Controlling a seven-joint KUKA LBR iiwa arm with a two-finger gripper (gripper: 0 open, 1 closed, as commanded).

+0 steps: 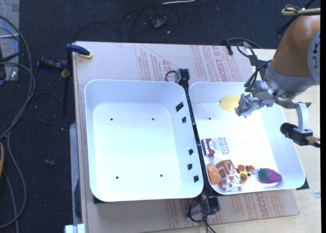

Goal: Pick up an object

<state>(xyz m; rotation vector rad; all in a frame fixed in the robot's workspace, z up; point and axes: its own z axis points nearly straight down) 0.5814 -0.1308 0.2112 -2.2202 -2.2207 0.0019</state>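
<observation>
Arm (298, 48) reaches in from the right, jaws (245, 108) low over the back of the right bin (285, 148), just beside a yellow round thing (229, 102) at their left. Jaws too small and dark to read: cannot tell whether spread or clenched, and nothing visibly sits between them.

Step, as I judge it: approach or descent for a grasp, nothing lifted yet. Likely target is the yellow thing, since it is the nearest. Next move would call for shifting the jaws left over it, lowering, closing, then lifting clear of the bin wall.

Count: two white bins on the worktop (132, 61). Left bin (102, 94) holds no objects, only small dark dots on its floor. Right bin holds about five: yellow round thing at the back, red-and-white packet (214, 147) mid-left, orange-and-white carton (225, 174) at the front, small string of red and yellow bits (246, 170) beside it, purple-and-green lump (268, 176) front right.
</observation>
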